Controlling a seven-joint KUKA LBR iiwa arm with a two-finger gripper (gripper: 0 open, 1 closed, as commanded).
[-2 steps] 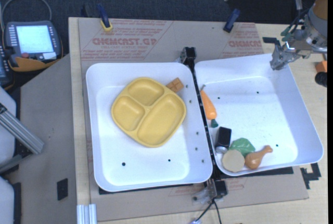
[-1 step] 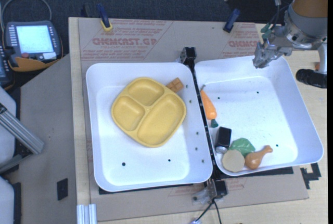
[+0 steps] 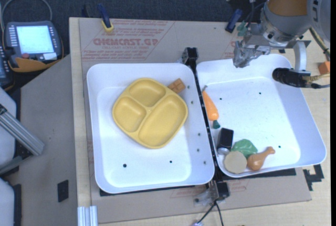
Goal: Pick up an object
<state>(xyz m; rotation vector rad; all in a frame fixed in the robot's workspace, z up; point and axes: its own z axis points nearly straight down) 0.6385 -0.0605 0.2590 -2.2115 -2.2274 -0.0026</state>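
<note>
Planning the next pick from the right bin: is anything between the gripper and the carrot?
Nothing visible. The gripper hangs over the right bin's far rim, and bare bin floor lies between it and the carrot at the left wall. The other items cluster in the near corner.

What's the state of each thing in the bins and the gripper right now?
gripper: above the right bin's far rim, holding nothing visible
yellow divided plate: flat in the left bin, upright, compartments bare
brown block: at the plate's far edge
carrot: lying by the right bin's left wall
black block: near the front-left corner
green toy: resting beside the drumstick
drumstick: lying flat
tan disc: lying flat
</note>
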